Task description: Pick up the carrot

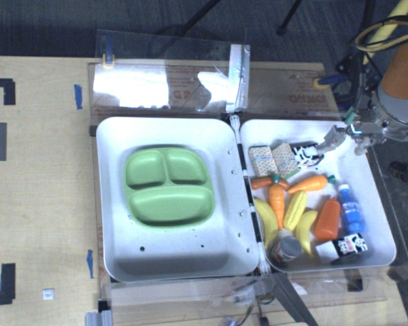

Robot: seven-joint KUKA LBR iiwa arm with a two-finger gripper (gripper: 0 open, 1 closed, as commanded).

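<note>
The wooden bench [41, 182] is pale and matte, with black angle marks and blue tape tabs along its left part. On it sit two shallow white bins with rounded corners and a smooth plastic sheen. The left bin [115, 243] holds a green tray [168, 185], glossy, with three moulded compartments: two small above, one wide below.

The right bin [377, 182] is crowded. The arm [398, 94] comes in at upper right, and its gripper [330, 140] hangs at the bin's upper right, over the rim area; whether its fingers are parted or closed cannot be told at this size, and nothing is seen between them.

Two bananas [294, 212], smooth and yellow, lie in the bin's lower middle. The carrot [277, 204] is an orange tapered cone near the bin's left side, long axis almost vertical in the view, green top up toward the far wall, tip pointing down toward the near edge, lying between the bananas. A second carrot [307, 183] lies beside it, slanted, tip to the upper right. An orange bottle [328, 221] and a blue bottle [351, 212] lie to the right. Two patterned packets [272, 158] sit above the carrots, a dark tin [285, 248] below.
</note>
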